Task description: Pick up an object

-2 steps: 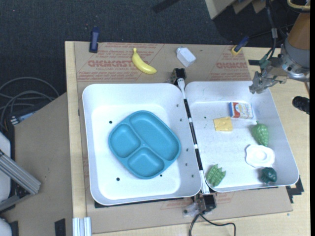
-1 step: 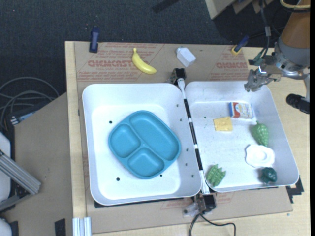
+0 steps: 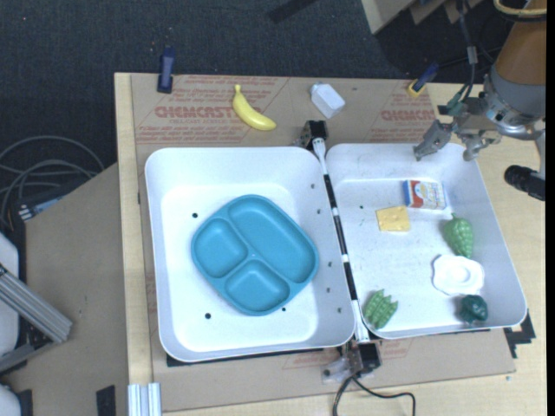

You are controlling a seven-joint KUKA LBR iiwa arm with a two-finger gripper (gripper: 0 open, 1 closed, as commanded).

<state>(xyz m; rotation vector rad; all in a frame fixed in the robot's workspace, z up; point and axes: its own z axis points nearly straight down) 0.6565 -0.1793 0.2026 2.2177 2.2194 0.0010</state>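
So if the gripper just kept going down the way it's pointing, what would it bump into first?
Probably the top rim of the right bin. The gripper, fingers spread, hangs over that rim; the small carton lies farther in. Depth is hard to judge.

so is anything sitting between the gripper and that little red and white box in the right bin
Nothing visible does. The gripper hangs open over the far edge of the right bin, and the red and white box lies just nearer the camera on the bin floor. The yellow block sits beyond the box, not between them.
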